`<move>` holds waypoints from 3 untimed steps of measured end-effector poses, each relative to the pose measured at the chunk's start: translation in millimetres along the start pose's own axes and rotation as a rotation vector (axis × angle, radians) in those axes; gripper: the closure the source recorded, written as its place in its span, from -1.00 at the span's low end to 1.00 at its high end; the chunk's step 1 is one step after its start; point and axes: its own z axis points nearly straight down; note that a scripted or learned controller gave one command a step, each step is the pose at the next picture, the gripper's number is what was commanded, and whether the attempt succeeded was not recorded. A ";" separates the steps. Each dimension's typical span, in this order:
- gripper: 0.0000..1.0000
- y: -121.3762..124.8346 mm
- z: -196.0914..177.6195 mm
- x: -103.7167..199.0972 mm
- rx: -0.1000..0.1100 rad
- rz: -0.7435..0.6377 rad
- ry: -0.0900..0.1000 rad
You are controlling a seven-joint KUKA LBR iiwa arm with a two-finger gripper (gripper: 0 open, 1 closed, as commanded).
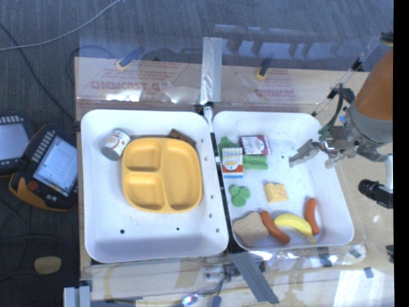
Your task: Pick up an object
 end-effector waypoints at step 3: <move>-1.00 -52.3 130.1 63.8 -0.021 -0.207 -0.010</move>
